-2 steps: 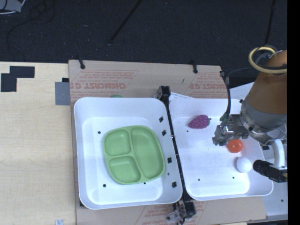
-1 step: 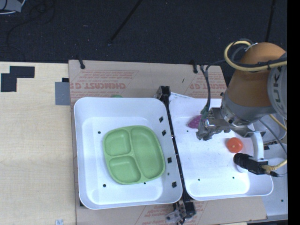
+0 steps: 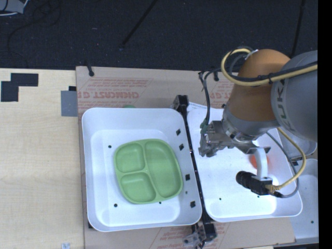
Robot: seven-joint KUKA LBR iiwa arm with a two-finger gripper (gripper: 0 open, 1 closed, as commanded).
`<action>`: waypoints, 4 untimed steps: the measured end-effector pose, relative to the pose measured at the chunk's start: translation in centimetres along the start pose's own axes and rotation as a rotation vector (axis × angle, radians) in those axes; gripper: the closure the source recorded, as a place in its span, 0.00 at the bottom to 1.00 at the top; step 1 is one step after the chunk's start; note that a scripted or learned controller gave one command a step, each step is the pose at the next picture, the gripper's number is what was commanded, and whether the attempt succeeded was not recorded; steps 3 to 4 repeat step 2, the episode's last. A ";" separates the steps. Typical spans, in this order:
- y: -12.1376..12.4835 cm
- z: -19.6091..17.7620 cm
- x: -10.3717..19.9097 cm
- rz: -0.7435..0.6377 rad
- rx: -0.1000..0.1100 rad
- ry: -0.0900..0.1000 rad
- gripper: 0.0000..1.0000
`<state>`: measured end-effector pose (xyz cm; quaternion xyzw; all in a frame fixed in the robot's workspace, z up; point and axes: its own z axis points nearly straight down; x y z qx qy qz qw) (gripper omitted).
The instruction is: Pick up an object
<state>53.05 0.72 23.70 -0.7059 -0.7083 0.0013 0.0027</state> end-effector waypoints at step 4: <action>2.9 1.0 8.8 0.000 -0.002 -0.002 1.00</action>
